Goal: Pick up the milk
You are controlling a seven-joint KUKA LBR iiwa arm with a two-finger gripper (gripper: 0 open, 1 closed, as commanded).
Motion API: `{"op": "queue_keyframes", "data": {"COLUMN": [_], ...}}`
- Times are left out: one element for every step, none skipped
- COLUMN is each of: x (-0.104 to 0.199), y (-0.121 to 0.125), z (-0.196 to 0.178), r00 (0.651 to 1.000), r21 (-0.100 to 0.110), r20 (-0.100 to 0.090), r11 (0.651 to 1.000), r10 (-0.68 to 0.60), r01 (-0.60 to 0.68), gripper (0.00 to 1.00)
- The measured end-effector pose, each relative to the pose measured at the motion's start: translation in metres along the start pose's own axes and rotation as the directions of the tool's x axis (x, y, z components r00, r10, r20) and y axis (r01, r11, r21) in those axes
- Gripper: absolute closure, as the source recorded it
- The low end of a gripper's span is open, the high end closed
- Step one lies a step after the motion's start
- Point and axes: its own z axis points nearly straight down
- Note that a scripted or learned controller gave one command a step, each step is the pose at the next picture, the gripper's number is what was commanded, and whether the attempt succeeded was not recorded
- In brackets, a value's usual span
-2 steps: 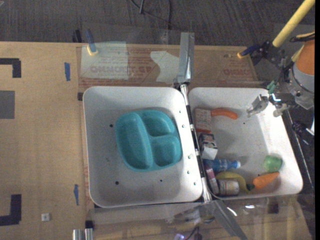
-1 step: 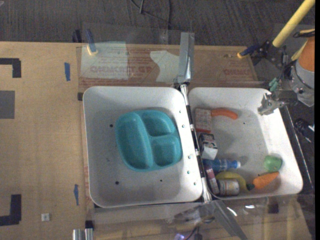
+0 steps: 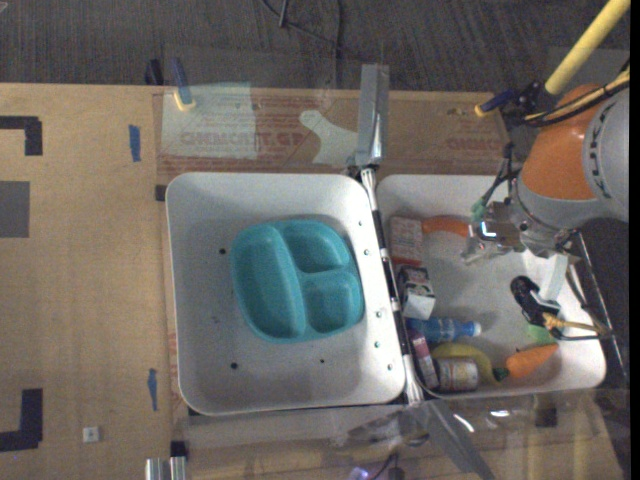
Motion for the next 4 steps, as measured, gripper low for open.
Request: {"op": "queue_keyframes", "data": {"x": [-0.020, 0.012, -0.004, 0.051], "y": [-0.002, -0.052, -0.030, 0.050], "z": [-0.097, -0.003, 0.021, 0.022], "r00": [0.979, 0.986, 0.977, 1.000], "r21": [-0.004, 0.000, -0.007, -0.008], "r20": [0.003, 0.000, 0.000, 0.000], "r11": [0.979, 0.986, 0.977, 1.000], "r10": [-0.206, -0.169, -0.215, -0.005], "r01": [0.206, 0.169, 0.215, 0.005], "gripper": [1.00, 1.00, 1.00, 1.00]}}
